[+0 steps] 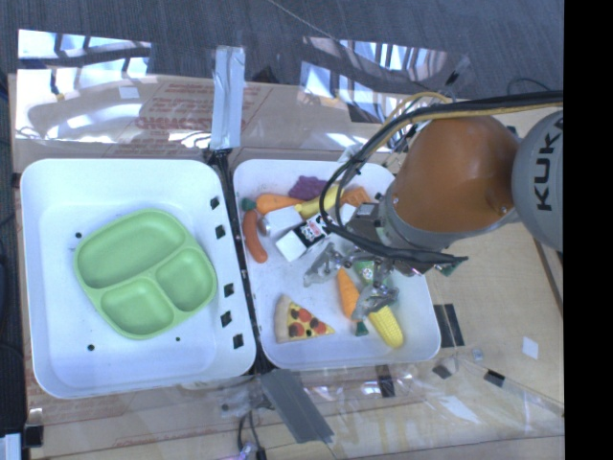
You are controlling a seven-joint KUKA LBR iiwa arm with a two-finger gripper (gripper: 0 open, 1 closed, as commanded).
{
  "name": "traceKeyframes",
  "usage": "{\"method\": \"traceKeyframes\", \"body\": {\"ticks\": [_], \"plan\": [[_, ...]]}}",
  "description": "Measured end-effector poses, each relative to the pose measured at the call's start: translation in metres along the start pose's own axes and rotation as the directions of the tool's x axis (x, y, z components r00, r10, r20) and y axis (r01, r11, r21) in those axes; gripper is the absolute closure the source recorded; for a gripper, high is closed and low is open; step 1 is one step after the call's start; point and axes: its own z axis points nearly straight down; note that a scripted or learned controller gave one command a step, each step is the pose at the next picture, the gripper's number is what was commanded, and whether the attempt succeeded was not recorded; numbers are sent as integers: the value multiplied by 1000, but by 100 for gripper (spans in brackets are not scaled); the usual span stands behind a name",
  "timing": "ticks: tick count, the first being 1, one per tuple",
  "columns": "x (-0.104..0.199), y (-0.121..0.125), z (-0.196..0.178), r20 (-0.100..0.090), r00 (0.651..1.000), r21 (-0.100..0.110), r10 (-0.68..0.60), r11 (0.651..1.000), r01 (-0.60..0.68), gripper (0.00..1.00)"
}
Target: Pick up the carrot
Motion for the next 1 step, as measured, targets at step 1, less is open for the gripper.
{"method": "traceKeyframes", "body": {"ticks": [1], "plan": [[20,-41,101,2,999,5,-33,999,33,0]]}}
